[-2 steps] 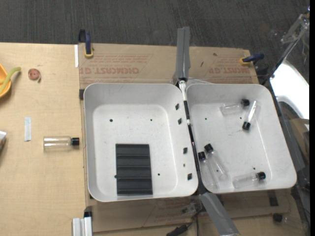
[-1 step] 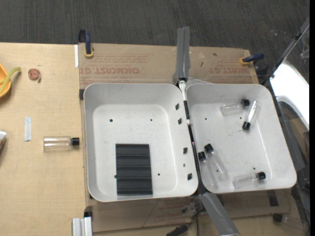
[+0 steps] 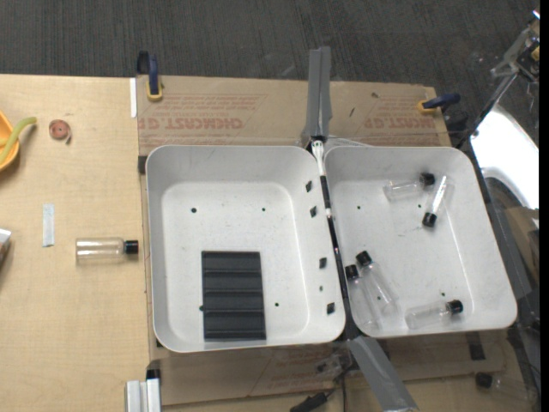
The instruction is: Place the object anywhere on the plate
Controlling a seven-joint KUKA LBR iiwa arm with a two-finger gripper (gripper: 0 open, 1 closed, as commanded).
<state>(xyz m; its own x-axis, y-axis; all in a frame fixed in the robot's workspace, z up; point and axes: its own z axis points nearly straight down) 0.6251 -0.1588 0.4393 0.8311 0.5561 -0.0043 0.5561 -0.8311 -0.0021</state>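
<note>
A black ridged plate [image 3: 232, 295] lies flat in the left white bin [image 3: 171, 178], near its front wall. Several clear vials with black caps lie in the right white bin [image 3: 467, 230]. Two vials [image 3: 401, 190] [image 3: 437, 199] rest near its back right. Two more vials [image 3: 374, 287] lie close together by the left wall, and another vial [image 3: 431, 314] lies at the front right. None of the vials touches the plate.
One more clear vial [image 3: 101, 248] lies on the wooden bench left of the bins. An orange bowl [image 3: 7, 141] and a small round disc [image 3: 58, 129] sit at the far left. Blue clamps [image 3: 147, 69] [image 3: 439, 103] hold the cardboard behind the bins.
</note>
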